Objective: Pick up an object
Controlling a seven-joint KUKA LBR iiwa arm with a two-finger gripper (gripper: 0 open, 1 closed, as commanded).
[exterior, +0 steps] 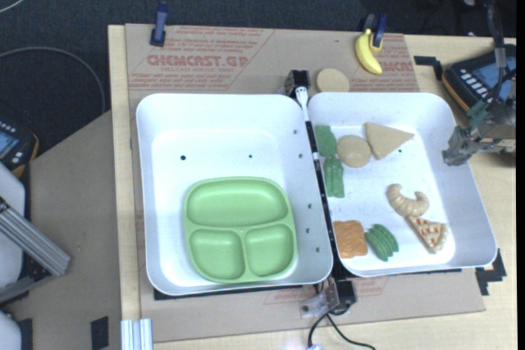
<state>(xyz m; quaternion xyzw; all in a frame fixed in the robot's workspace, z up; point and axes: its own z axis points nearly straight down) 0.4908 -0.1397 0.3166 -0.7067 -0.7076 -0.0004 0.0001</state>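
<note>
The right white bin (pixel 459 201) holds several toy foods. A tan wedge (pixel 387 138) and a round beige cookie (pixel 354 152) lie near its back. Two green pieces (pixel 324 139) (pixel 334 177) lie along its left wall. A knobbly beige piece (pixel 408 201), a pizza slice (pixel 431 234), a green pickle (pixel 381 241) and an orange cracker (pixel 350 238) lie toward the front. My gripper (pixel 462 147) hangs at the bin's right rim, to the right of the wedge and apart from all the items.
The left white bin (pixel 164 143) holds a green divided plate (pixel 239 227). On the cardboard behind the bins lie a banana (pixel 369 53) and a beige disc (pixel 332 80). Blue clamps (pixel 159 25) (pixel 378 27) grip the board's back edge. Dark equipment (pixel 480 78) stands at the right.
</note>
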